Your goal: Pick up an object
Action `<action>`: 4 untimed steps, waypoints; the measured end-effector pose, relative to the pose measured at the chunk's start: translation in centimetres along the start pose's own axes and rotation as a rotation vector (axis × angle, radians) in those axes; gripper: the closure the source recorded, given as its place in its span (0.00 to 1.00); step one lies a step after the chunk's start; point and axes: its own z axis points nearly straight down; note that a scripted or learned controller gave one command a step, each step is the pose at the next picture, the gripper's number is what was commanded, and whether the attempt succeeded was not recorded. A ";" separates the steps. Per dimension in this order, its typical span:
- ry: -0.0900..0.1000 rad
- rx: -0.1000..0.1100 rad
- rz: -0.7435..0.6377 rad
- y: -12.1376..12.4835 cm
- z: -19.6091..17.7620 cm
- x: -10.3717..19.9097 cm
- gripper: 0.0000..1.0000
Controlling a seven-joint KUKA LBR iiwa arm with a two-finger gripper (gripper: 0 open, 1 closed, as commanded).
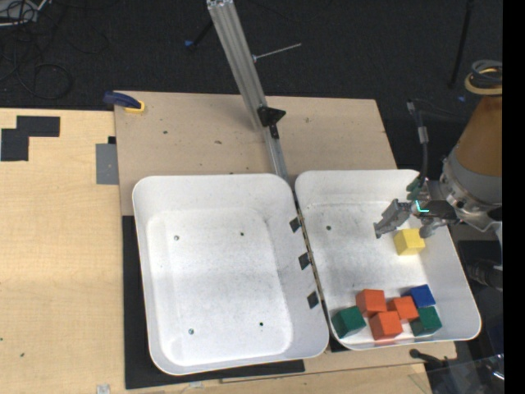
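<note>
Over the right bin (344, 189), the hand (408, 222) hangs with its two fingers spread apart, nothing between them. A yellow cube (408, 241) lies just beside and below the fingertips on the bin floor. Nearer the bin's front edge sits a cluster of blocks: two orange ones (372, 300) (404, 307), a red-orange one (385, 325), a blue one (422, 295) and two green ones (349, 320) (426, 321). The left bin (148, 195) adjoins it on the wooden counter (197, 130).
</note>
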 end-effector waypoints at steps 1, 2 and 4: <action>0.001 0.007 -0.002 0.0 6.5 0.0 0.00; 0.001 0.006 -0.002 -0.6 11.0 0.1 0.00; 0.001 0.000 0.007 -1.1 15.8 0.5 1.00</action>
